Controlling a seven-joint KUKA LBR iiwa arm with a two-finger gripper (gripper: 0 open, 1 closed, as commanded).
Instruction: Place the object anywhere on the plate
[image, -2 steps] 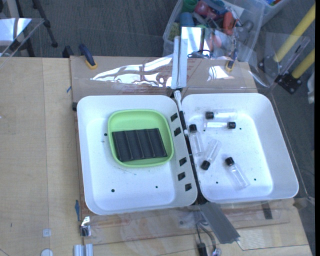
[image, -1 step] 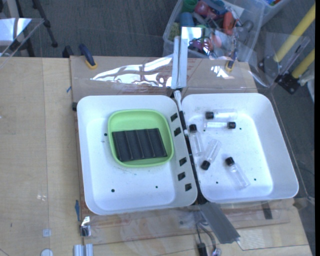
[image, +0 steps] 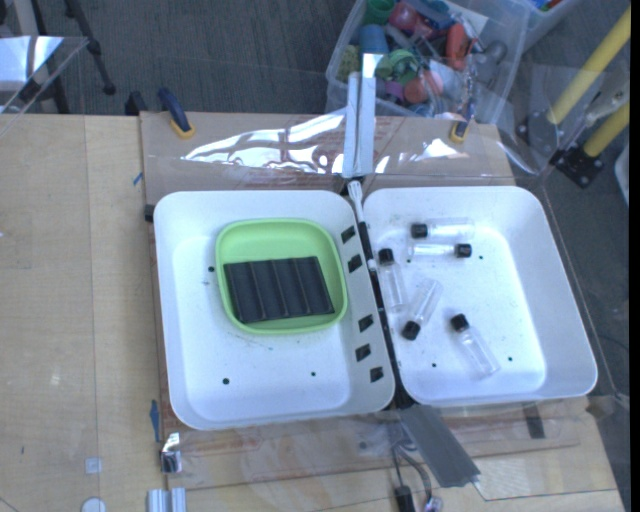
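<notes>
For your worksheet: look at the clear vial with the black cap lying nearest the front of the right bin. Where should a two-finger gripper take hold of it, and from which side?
Grip the vial across the middle of its clear body, coming straight down from above. It lies flat and slanted on the right bin floor, cap toward the back-left, so the jaws should close across its narrow width. It sits apart from the other vials, which probably leaves room either side.

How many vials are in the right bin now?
5 vials: two near the back, one by the divider, one central, one toward the front. Clear glass may hide others.
</notes>
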